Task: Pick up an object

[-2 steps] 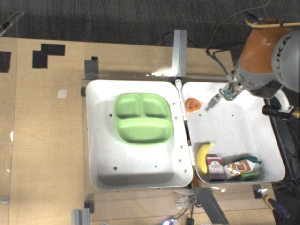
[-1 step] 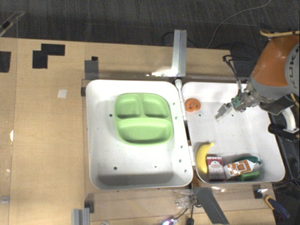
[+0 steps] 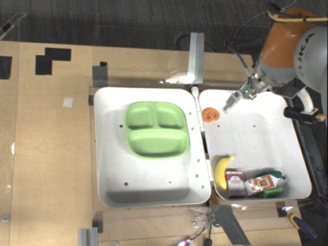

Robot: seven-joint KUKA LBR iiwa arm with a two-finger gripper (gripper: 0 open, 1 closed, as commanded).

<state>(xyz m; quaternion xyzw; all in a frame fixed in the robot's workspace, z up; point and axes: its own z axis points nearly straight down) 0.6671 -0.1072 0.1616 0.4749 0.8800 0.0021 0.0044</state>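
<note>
Near edge of the right bin (image 3: 300, 152) held a yellow banana (image 3: 222, 171) at the front left corner, a dark red box (image 3: 234, 183) just beside it, then an orange-and-white carton (image 3: 260, 183) with a green item (image 3: 274, 190) touching it at the front wall. Left bin (image 3: 105, 152) carried a green divided tray (image 3: 156, 128), three compartments, lying flat near the middle. Farther back, a small orange round object (image 3: 209, 115) sat in the right bin's rear left corner, just beside the divider. The claw (image 3: 229, 103) hung above the rear of the right bin, tilted down toward the orange object, near it but apart; nothing was seen between its tips, and how far it was open could not be told, too small and blurred. Arm was grey with an orange band, cut off at the right edge. Worktop (image 3: 46, 137) was light wood with black marks at the far left; dark floor (image 3: 128, 9) lay beyond. Labels on the boxes were unreadable.
</note>
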